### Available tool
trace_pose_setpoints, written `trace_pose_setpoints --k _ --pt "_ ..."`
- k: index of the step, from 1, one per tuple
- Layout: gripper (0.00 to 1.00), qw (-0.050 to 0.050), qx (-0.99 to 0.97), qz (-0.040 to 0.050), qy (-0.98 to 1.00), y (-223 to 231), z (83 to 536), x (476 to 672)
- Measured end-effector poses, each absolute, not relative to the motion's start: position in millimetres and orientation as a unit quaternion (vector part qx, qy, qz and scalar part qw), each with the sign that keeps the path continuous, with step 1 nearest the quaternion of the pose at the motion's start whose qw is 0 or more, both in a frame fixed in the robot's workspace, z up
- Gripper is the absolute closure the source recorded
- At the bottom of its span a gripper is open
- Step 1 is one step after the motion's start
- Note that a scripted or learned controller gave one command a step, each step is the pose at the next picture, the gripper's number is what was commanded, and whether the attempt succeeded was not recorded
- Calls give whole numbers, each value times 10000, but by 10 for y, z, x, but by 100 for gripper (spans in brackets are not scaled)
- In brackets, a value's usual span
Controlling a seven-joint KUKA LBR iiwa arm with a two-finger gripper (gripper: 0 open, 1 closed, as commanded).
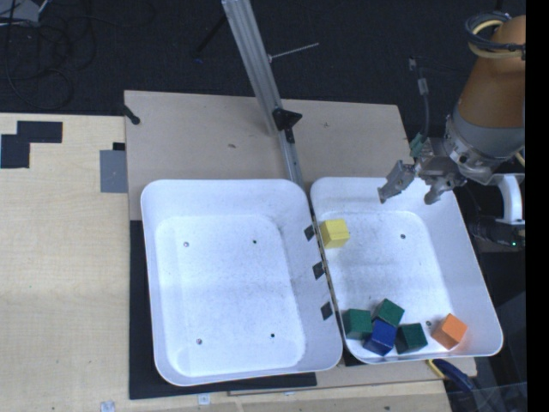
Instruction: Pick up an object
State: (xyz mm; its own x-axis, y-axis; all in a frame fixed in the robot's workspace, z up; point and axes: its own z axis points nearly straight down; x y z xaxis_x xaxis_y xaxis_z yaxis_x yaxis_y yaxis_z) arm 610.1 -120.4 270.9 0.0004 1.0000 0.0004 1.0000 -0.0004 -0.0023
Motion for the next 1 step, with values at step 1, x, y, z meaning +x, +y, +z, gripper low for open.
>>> trace_pose_setpoints --k 1 --pt "0 9 -7076 6 -7066 -1206 2709 6101"
